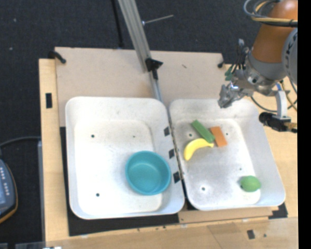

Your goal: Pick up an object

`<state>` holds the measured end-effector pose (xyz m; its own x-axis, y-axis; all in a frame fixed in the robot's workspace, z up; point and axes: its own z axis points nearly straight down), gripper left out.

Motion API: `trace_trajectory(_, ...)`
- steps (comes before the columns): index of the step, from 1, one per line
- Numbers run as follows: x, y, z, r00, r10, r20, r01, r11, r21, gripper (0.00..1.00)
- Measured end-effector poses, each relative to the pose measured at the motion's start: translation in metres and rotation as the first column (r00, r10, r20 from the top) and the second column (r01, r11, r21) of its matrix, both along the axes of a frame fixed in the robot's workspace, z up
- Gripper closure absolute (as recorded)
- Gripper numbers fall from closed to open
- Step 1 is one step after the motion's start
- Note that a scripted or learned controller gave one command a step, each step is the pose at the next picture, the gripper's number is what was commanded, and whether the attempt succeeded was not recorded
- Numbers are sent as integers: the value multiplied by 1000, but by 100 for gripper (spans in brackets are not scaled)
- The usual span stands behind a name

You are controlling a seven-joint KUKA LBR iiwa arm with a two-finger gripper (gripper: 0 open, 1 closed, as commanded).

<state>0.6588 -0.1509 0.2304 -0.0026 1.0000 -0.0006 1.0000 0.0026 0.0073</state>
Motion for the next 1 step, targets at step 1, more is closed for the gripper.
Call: trace_trajectory(1,-8,1,53,1000,1,1,-1,1000,-1,100)
